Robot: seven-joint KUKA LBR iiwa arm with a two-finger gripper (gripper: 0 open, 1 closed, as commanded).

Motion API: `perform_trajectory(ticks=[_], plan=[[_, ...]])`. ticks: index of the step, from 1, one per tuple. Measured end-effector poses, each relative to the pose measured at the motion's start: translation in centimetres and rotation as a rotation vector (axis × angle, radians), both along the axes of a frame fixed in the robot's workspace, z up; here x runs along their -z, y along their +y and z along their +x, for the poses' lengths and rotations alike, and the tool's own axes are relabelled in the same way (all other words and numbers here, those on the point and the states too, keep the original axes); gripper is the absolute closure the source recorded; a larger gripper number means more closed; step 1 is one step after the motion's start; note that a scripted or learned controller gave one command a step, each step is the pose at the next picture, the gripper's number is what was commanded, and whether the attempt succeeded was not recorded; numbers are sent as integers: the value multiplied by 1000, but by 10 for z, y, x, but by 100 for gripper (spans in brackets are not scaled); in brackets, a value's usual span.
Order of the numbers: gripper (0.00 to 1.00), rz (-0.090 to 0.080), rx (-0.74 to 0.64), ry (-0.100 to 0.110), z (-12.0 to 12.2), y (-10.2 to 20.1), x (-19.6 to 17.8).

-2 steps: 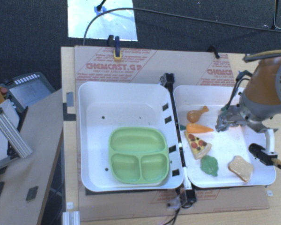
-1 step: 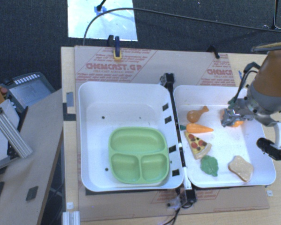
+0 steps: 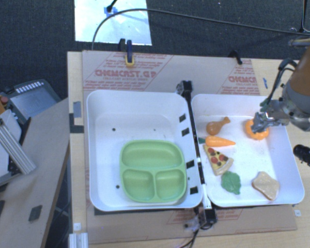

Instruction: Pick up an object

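The right white bin (image 3: 279, 159) holds an orange round toy (image 3: 256, 132) near its far right side, a chicken drumstick (image 3: 218, 125), a carrot (image 3: 220, 142), a pizza slice (image 3: 218, 159), a green leafy piece (image 3: 231, 182) and a bread slice (image 3: 265, 185). My gripper (image 3: 259, 123) reaches in from the right and is down directly on the orange round toy, covering its top. The finger tips are hidden against the toy.
The left white bin (image 3: 108, 112) carries a green divided plate (image 3: 152, 170) at its near side. A black clip strip (image 3: 191, 138) runs along the seam between the bins. Cardboard lies under both bins. A grey side table stands at the left.
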State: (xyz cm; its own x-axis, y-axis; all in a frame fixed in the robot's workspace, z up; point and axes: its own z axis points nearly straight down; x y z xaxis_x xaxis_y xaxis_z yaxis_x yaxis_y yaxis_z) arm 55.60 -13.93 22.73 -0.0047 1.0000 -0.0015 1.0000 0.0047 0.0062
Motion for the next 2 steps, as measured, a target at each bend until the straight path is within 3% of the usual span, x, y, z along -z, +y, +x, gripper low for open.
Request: perform_trajectory(ticks=[2], plan=[[100, 3, -5, 3, 30, 102, 6]])
